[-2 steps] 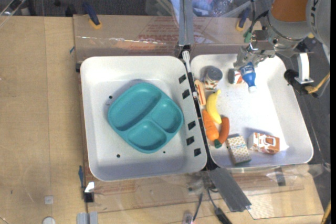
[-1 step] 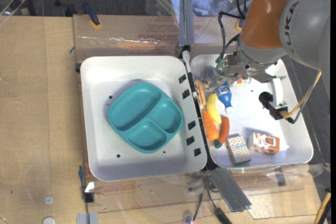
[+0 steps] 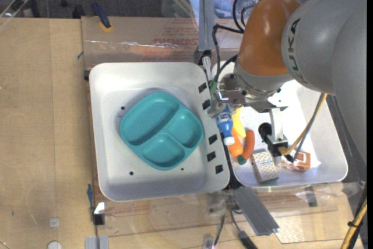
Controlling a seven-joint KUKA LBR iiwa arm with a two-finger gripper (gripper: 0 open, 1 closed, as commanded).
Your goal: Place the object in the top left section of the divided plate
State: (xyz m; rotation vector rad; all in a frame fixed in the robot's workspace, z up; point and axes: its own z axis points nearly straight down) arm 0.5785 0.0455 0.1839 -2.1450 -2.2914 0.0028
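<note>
1. Two shallow white bins sit side by side on the bench; the left bin (image 3: 105,125) holds a teal divided plate (image 3: 161,129), lying flat and turned at an angle near the bin's middle.
2. The plate's three sections all look bare; a large one lies along its left side and two smaller ones lie to the right and near side.
3. Between the bins runs a divider wall with a row of small dark marks (image 3: 208,125).
4. Just right of that wall, in the right bin (image 3: 329,154), a cluster of small objects lies close together: a blue and white item (image 3: 224,123), a yellow piece (image 3: 238,127) touching it, and an orange carrot-shaped toy (image 3: 247,146) on the near side.
5. A small patterned box (image 3: 265,167) lies nearer still, and an orange and white item (image 3: 299,160) lies to its right.
6. The gripper (image 3: 225,97) hangs over the far end of that cluster, just above the blue and white item; its fingers are hidden by the wrist body, so I cannot tell how far apart they stand or whether they touch anything.
7. The grey arm with its orange band (image 3: 265,38) reaches in from the right.
</note>
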